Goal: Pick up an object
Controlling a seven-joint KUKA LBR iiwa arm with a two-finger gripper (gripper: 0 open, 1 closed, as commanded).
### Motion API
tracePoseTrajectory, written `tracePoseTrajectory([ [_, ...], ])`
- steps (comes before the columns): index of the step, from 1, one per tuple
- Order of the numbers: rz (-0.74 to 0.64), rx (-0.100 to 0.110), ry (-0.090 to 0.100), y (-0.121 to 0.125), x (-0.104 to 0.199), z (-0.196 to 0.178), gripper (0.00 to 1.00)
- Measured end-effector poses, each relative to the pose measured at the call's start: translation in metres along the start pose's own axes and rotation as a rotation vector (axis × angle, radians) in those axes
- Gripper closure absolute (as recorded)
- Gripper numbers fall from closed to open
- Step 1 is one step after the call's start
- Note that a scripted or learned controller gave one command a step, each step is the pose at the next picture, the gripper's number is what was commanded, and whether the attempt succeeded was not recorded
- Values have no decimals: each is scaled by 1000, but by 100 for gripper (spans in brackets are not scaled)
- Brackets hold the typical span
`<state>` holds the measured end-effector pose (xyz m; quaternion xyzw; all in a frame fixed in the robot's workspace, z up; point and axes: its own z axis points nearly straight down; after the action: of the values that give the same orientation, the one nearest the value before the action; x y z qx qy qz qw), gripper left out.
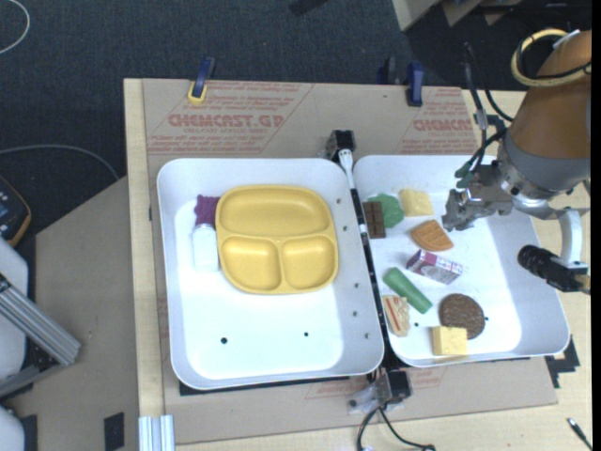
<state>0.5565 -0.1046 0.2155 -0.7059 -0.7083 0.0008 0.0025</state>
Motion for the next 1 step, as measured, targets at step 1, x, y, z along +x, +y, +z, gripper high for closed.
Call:
tracePoseTrajectory([
  [1, 0, -1, 1, -21, 43, -12, 100],
])
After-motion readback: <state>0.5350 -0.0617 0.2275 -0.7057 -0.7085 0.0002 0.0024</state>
